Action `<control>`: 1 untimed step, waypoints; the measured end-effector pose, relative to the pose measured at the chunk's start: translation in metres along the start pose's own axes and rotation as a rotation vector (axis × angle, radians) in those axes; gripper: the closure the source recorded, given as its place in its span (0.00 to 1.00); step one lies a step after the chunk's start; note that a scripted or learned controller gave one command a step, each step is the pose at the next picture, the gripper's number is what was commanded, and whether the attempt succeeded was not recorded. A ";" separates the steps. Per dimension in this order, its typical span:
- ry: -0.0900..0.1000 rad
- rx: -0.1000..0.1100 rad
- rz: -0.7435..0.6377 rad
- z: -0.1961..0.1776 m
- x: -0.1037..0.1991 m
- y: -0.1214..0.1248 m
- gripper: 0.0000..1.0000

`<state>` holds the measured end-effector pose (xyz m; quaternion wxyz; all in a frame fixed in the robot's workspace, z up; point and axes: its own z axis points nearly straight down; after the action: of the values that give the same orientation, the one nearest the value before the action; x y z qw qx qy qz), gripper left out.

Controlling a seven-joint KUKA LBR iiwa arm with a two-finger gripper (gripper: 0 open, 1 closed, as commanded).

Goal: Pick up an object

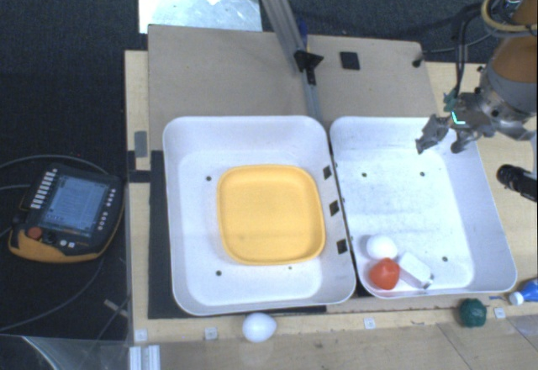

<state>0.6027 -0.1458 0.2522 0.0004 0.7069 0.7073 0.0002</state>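
My gripper (444, 140) hangs spread and empty over the far right edge of the right bin (479, 192). The red ball (384, 274), white ball (381, 246) and small white block (414, 269) huddle in its near corner. I should descend on the red ball's open side, clear of the wall; the yellow plate (271, 213) lies apart in the left bin (189, 192).

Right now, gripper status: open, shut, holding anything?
Gripper: open, holding nothing, above the right bin's far right corner.
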 end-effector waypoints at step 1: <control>0.000 0.000 0.000 0.000 0.000 0.000 0.00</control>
<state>0.6026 -0.1458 0.2522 0.0004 0.7069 0.7073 0.0002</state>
